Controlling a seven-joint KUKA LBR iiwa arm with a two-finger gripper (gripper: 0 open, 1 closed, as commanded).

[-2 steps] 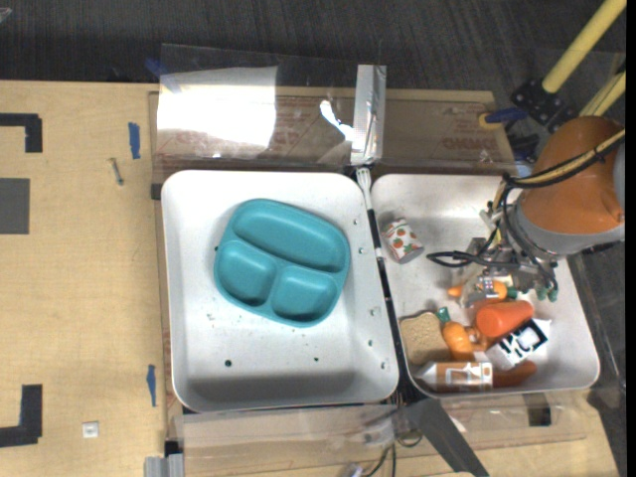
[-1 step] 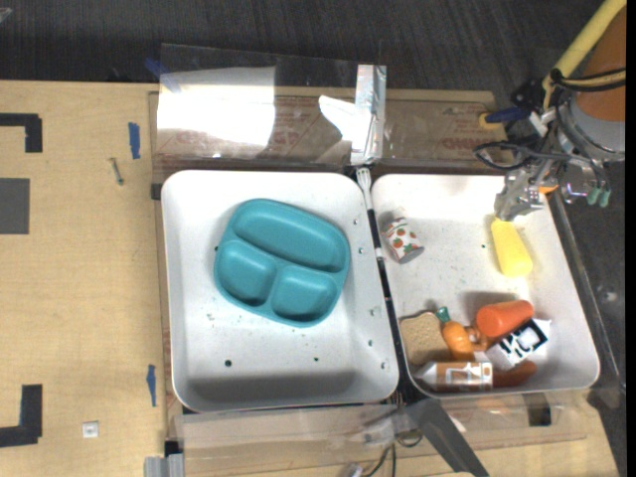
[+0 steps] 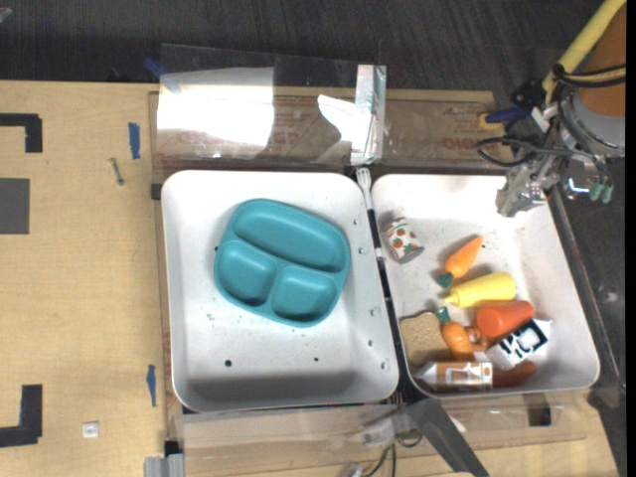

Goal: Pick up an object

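Camera view: I see gripper above upper right corner of right bin; nothing between its fingers that I can see, and whether they are apart or together I cannot tell. Toys lie below and left of gripper: small carrot nearest, yellow corn under it, red-orange pepper further down, small white carton to left. Teal divided plate far left of gripper, inside left bin.
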